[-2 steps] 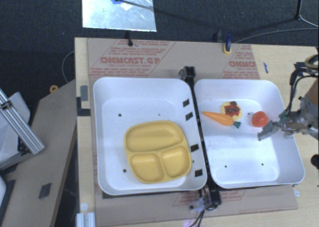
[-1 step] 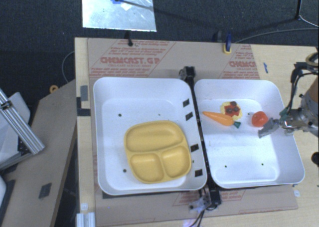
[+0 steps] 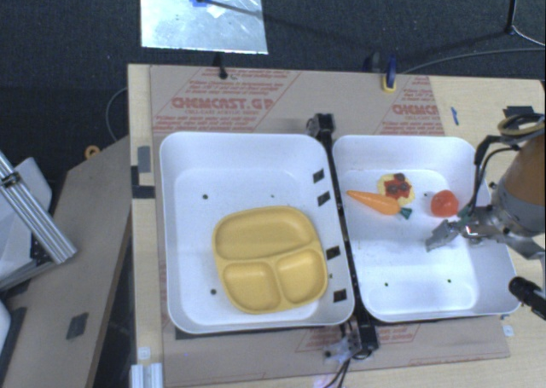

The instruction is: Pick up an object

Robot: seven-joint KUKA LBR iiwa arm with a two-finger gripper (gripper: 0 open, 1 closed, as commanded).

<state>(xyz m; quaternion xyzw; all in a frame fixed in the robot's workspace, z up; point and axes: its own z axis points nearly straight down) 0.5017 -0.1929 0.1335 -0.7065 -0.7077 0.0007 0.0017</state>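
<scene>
Three small items lie in the right white bin (image 3: 461, 297): an orange plastic carrot (image 3: 374, 201), a round red toy tomato (image 3: 443, 203) and a yellow-red piece (image 3: 397, 186). The gripper (image 3: 444, 234) hangs just below the tomato, carrying nothing; whether its jaws are spread, I cannot tell. Approach step is in hand; next it must descend over one item.

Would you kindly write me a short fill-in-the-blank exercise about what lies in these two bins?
1. The yellow divided tray lies in the ____ bin.
2. The toy carrot lies in the ____ bin.
3. The tray has ____ compartments.
4. The small round toy beside the gripper is ____ in colour.

Missing words: left; right; three; red.
</scene>
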